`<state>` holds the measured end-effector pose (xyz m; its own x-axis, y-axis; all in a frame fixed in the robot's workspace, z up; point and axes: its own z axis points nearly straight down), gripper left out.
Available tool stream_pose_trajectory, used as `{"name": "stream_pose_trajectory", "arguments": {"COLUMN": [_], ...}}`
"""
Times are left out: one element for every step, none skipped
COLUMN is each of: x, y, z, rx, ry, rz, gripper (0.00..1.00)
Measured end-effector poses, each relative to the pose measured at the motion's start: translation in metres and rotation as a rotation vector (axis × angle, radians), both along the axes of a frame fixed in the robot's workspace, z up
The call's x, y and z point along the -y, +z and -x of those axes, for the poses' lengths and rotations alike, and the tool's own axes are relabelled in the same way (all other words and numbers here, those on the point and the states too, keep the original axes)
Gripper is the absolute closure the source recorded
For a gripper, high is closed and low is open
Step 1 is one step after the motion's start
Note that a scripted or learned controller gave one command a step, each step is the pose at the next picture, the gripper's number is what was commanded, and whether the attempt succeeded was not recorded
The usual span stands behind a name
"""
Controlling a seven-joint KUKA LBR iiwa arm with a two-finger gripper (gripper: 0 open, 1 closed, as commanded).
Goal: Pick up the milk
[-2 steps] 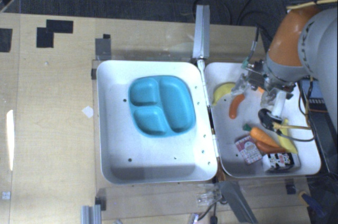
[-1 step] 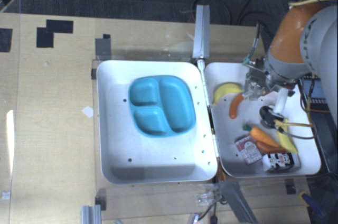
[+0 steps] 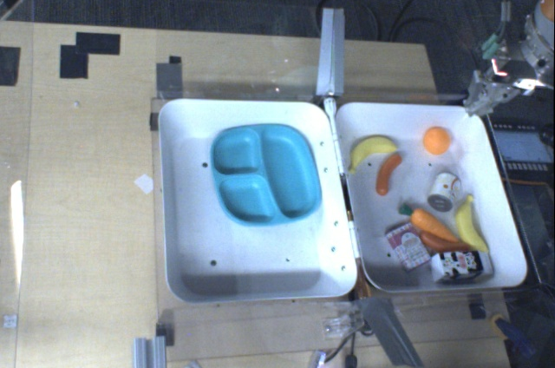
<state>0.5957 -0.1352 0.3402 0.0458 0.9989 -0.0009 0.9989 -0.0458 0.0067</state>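
Note:
The milk point(image 3: 457, 266) is a small white carton with black patches. It lies on its side in the front right corner of the right bin point(image 3: 512, 219), just below a carrot point(image 3: 432, 226) and a banana point(image 3: 469, 224). My gripper point(image 3: 482, 95) hangs over the back right corner of that bin, far from the milk and well above the bin floor. Nothing shows in it.
The right bin also holds a second banana point(image 3: 371, 149), an orange point(image 3: 437, 141), a sausage point(image 3: 387, 174), a small can point(image 3: 443, 191) and a red packet point(image 3: 404, 244) beside the milk. A blue divided plate point(image 3: 264, 172) sits in the left bin point(image 3: 186, 210).

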Motion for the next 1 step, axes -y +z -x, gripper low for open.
{"name": "stream_pose_trajectory", "arguments": {"x": [-0.0018], "y": [0.0901], "z": [-0.0276], "rx": [0.002], "ry": [0.349], "rz": [0.004], "gripper": [1.00]}}
